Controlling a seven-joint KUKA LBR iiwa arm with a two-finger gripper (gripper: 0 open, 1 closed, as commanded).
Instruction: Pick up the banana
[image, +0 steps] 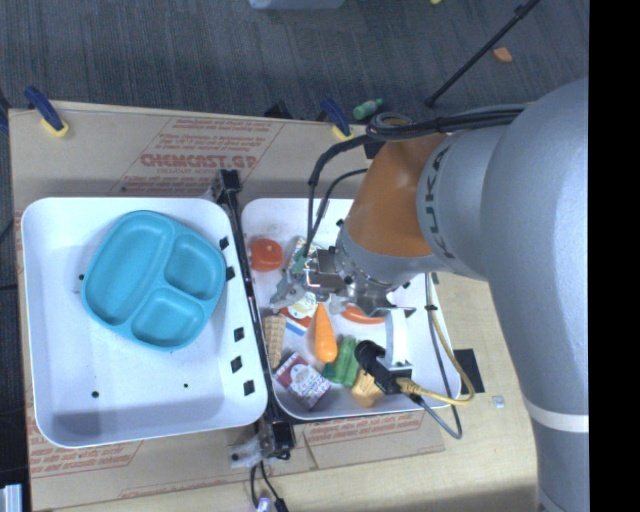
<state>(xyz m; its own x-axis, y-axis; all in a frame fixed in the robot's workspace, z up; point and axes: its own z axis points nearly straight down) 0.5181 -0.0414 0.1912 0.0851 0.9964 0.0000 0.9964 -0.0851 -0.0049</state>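
Left bin (50, 350) holds a blue divided plate (155, 278); right bin (268, 218), a carrot (324, 336) and perhaps a packet (302, 381).

The banana (363, 393) is showing only as a small, dull yellow piece, so it is not possible to tell its full shape and pose. It is lying in the right white bin (275, 218), close to the wall that is lowest in the view, just beside a green thing (345, 362) and near a red packet (300, 380). Parts of the robot above it are hiding most of it.
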